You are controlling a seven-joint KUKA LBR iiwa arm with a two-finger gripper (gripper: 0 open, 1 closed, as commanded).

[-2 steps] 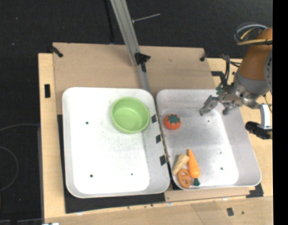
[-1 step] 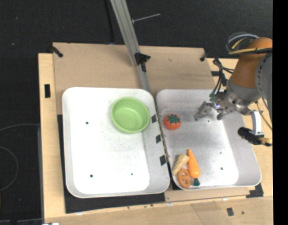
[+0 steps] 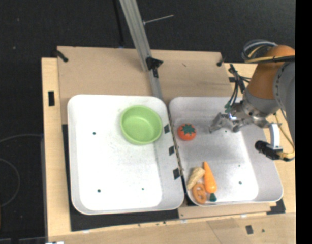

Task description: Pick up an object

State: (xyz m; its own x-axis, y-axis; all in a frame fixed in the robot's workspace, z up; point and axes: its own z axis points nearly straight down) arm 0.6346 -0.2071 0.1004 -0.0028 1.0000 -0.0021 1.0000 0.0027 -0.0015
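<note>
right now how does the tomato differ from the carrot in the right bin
The tomato is round and red-orange with a green top; the carrot is long, thin and orange, its green end toward the bin's near edge. The tomato sits alone near the right bin's left wall; the carrot lies against other toy foods in the near-left corner. Both lie in the same bin, apart from the gripper.
</note>
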